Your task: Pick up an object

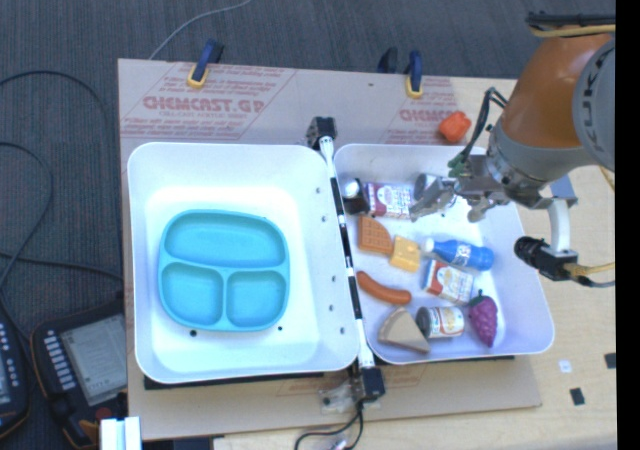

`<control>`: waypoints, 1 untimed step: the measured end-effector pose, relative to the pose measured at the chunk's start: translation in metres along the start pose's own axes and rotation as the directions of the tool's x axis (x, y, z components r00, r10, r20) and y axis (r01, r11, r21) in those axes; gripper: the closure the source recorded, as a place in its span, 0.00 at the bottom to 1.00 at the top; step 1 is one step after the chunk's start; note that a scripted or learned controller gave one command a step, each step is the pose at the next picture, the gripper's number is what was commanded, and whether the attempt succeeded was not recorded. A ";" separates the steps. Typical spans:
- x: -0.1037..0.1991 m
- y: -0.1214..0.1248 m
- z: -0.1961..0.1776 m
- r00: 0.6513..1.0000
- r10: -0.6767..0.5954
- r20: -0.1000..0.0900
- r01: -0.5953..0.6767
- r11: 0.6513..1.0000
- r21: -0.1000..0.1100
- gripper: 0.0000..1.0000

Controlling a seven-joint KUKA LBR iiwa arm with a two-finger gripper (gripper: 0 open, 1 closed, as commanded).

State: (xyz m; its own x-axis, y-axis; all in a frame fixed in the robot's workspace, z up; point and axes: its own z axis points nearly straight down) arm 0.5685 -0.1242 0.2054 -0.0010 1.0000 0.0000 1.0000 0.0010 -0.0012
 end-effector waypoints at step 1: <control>-0.037 -0.027 0.100 1.000 0.000 0.000 0.000 1.000 -0.002 0.00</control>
